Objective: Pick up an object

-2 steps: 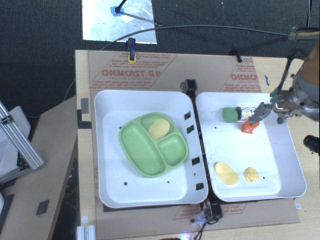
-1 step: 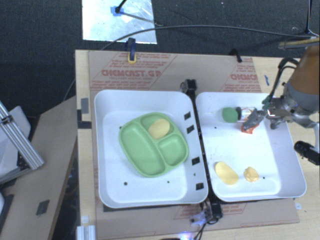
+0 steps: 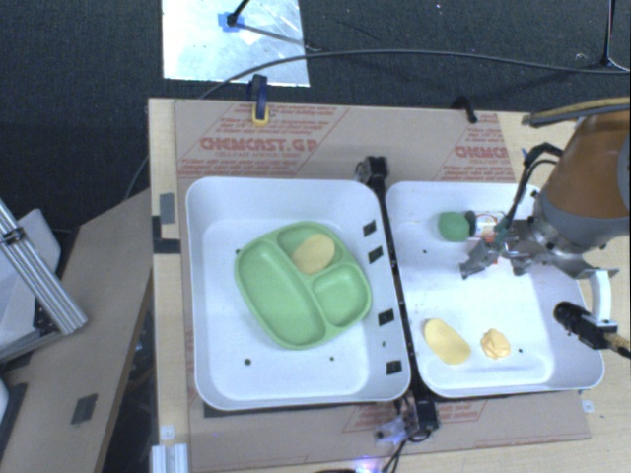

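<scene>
While the grey two-finger gripper (image 3: 480, 261) hangs over the right white bin (image 3: 567, 368), its fingers spread apart on nothing, a round green object (image 3: 453, 226) lies just beside it. Two yellow lumps (image 3: 447, 342) rest nearer the front wall.

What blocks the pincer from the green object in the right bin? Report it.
Nothing visible does. The pincer hangs over the right bin, just right of and below the green object, with bare bin floor between them. The two yellow pieces lie nearer the front, out of the way.
</scene>
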You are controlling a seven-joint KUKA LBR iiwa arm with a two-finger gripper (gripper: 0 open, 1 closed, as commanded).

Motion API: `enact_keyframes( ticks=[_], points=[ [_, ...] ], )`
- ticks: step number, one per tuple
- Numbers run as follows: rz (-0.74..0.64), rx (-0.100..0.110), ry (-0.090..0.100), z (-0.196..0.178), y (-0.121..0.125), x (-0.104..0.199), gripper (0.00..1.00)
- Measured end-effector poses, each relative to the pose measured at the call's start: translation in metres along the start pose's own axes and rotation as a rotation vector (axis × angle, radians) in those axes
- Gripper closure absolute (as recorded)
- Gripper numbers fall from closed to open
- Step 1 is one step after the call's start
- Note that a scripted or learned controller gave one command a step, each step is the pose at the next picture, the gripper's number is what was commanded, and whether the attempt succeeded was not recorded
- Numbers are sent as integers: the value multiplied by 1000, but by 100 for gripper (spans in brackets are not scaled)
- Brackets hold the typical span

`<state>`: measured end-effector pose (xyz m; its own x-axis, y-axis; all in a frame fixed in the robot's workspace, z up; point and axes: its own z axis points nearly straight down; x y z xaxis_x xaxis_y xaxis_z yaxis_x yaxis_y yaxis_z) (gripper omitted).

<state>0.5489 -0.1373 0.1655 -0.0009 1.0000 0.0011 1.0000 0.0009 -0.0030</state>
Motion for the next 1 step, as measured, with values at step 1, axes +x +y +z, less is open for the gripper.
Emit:
enact_keyframes(
  ticks=[1],
  points=[
    [0, 1, 0, 59, -1, -8, 0]
  ],
)
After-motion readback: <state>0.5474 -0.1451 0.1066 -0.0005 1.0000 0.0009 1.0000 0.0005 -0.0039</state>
